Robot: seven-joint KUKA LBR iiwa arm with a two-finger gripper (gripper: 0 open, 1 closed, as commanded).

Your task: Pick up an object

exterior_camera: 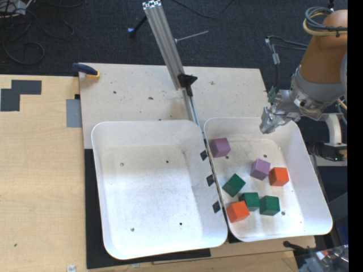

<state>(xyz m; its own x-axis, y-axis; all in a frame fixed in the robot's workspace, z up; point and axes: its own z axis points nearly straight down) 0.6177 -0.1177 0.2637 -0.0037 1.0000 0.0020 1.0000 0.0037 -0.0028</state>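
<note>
Evidently nothing is picked yet: the gripper (270, 123), jaw state I cannot tell, hangs over the right bin (309, 164) and must descend onto a purple cube (260, 168).

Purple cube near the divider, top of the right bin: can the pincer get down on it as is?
Probably yes. The purple cube sits apart from the other blocks, with bare bin floor around it; only the divider lies close on one side. The pincer hangs over the same bin's far corner.

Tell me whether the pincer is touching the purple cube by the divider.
Apart. The camera view shows bare white bin floor between the pincer and that purple cube.
</note>
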